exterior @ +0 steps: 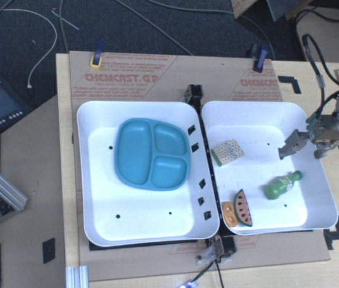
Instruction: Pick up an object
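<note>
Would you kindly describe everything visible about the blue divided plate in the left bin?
The blue divided plate is a rounded-corner tray of what looks like smooth plastic, moulded into three compartments: one long section on its left and two smaller ones on its right. It lies flat and upright on the floor of the left bin, toward the upper middle, with nothing in it.

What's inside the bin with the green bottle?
The right bin holds the green bottle, a speckled square block and a watermelon slice partly covering something orange.
</note>
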`<control>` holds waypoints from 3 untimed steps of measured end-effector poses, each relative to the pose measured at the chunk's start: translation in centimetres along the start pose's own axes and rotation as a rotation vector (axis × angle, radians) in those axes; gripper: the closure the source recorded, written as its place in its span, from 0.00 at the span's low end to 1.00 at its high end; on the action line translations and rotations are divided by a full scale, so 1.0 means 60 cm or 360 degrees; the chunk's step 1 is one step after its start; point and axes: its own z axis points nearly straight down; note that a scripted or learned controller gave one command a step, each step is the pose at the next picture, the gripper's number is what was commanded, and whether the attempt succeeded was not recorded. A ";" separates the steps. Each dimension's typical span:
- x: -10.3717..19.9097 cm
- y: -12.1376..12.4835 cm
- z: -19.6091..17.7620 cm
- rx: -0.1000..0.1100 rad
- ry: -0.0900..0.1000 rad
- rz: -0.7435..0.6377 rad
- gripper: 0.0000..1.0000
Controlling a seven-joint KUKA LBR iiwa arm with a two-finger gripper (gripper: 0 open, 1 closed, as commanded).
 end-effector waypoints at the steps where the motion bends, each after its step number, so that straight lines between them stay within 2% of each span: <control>1: 0.001 0.003 -0.009 -0.0019 -0.0004 -0.0005 0.00; 3: -0.009 0.011 0.197 -0.0009 0.0000 -0.0003 0.00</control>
